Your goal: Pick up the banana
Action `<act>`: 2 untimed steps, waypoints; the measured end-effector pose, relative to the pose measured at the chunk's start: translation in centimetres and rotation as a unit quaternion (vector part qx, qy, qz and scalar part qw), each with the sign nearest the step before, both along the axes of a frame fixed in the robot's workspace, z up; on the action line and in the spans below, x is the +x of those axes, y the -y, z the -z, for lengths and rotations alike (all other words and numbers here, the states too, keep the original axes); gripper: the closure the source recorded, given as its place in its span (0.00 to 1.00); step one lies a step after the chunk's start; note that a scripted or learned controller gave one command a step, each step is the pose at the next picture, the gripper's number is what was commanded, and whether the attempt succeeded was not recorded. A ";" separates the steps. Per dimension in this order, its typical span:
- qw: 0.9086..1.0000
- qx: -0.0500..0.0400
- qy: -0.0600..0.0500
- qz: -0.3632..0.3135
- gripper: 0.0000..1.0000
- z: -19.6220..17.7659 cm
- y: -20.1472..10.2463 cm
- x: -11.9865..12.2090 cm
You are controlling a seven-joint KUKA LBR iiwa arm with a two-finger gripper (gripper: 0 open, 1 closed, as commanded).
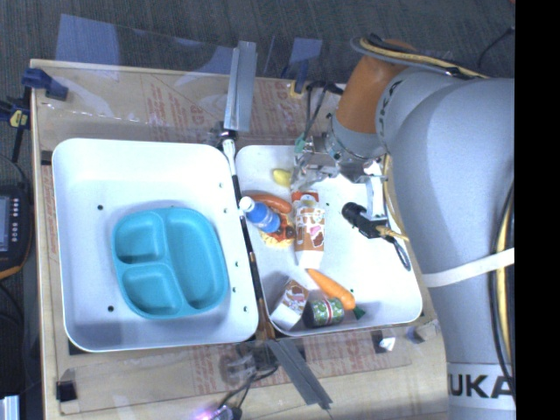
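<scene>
**Floor** (175,7): dark and carpet-like, showing beyond the counter's far edge.

**Arm** (437,173): grey with an orange band, reaching in from the right and bending down over the far end of the right bin.

**Counter** (131,103): a pale board, carrying both bins side by side. A metal rail (238,86) is running up from the gap between them.

**Left bin** (79,191): white and shallow, holding a blue divided tray (166,261) that is lying flat.

**Right bin** (385,278): white and shallow, holding all the loose goods.

**End effector** (308,166): hovering at the far end of the right bin, just right of the banana. Whether it is spread or pressed together cannot be told here, and nothing is showing as pinched in it.

**Carton** (309,227): lying lengthwise mid-bin.

**Carrot** (331,289): lying slantwise at the near end, touching a green can (325,311).

**Bottle** (261,215): blue with a white cap, leaning against the bin's left wall.

**Banana** (280,177): a small yellow piece, taken to be the task item, lying in the far-left part of the right bin, apart from the bottle.

**Handling note:** the step in hand is looking like the final approach. Doing it well is probably calling for a short shift toward the left wall and a spread across the fruit's narrow width. The descent should be keeping clear of that wall and of the carton nearby. The fruit is curved and smooth, so it is likely to be rolling or slipping if gripped off-centre.
</scene>
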State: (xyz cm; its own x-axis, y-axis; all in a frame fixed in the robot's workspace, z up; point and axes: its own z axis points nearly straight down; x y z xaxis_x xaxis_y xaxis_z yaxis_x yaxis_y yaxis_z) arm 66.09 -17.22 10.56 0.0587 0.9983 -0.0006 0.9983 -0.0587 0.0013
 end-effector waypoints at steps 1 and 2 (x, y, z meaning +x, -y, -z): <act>1.000 0.000 0.000 0.000 0.00 0.0 0.0 0.0; 1.000 0.000 -0.002 -0.003 1.00 -0.8 -0.1 0.0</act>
State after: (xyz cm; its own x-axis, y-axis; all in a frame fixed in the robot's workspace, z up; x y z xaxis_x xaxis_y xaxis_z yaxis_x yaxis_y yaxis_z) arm 66.10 -17.09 11.34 0.0522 0.9986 0.0001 0.9986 -0.0522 -0.0031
